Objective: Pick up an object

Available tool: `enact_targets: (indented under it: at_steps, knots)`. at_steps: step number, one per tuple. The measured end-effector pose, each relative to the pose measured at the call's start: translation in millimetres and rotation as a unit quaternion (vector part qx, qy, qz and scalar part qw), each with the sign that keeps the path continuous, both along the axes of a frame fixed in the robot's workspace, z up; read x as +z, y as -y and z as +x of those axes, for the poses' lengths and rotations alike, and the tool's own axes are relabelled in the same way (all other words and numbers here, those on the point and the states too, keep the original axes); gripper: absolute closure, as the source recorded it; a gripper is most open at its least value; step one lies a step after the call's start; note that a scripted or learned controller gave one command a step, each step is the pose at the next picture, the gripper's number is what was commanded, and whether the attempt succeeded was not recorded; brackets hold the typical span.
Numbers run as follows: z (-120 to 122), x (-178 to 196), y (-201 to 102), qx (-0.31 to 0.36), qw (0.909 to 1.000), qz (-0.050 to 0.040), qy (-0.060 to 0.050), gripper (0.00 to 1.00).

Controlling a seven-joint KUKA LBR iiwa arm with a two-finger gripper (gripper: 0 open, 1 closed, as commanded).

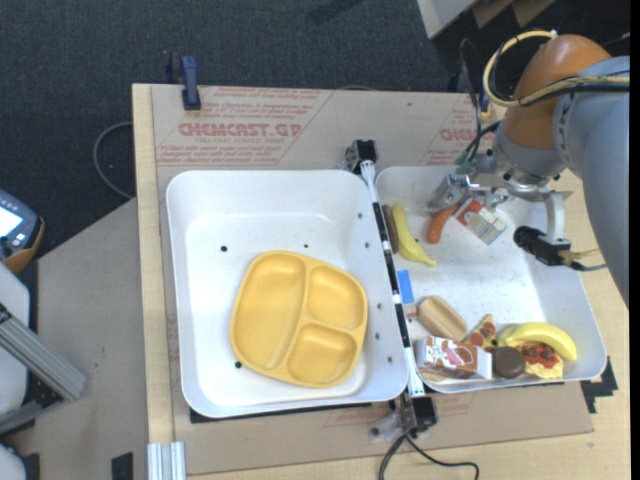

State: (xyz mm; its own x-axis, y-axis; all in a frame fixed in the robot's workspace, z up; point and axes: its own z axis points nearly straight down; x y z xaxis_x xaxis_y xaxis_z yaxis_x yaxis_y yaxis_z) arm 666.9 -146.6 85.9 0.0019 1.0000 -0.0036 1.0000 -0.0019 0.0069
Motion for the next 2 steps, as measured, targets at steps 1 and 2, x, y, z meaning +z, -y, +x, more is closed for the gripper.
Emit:
enact_targets:
  at_steps: [1, 2]
  knots:
    - [-1, 10, -3, 0.002, 1.0000, 0.0003, -0.001, 1.00]
    - [-68, 104, -62, 0.003, 1.0000, 0.0036, -0.003, 1.00]
